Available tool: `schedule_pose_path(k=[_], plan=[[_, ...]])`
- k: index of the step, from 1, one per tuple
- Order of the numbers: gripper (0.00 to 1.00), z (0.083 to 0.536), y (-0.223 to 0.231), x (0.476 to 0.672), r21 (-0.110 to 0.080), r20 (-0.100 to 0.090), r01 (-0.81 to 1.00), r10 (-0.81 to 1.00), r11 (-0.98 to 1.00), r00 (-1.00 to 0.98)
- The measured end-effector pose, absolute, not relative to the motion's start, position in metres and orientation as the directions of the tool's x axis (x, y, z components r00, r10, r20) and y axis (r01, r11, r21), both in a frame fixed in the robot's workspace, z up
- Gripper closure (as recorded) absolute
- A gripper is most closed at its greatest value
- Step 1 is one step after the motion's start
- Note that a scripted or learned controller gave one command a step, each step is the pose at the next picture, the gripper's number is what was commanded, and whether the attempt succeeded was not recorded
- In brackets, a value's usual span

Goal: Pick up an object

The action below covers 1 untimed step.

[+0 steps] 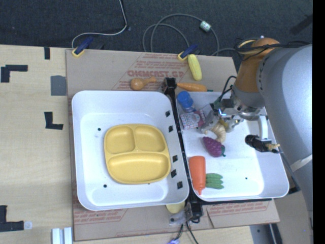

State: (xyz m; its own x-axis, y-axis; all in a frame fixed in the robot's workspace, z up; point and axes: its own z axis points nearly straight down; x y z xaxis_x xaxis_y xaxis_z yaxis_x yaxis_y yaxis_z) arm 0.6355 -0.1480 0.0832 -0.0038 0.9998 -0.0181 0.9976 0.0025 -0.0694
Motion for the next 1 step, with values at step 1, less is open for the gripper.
schedule_pose_path(k=[1], plan=[[0.00, 0.0829, -0.1489, 0.6596, -0.041, -0.010, 0.999, 1.000, -0.007, 0.007]])
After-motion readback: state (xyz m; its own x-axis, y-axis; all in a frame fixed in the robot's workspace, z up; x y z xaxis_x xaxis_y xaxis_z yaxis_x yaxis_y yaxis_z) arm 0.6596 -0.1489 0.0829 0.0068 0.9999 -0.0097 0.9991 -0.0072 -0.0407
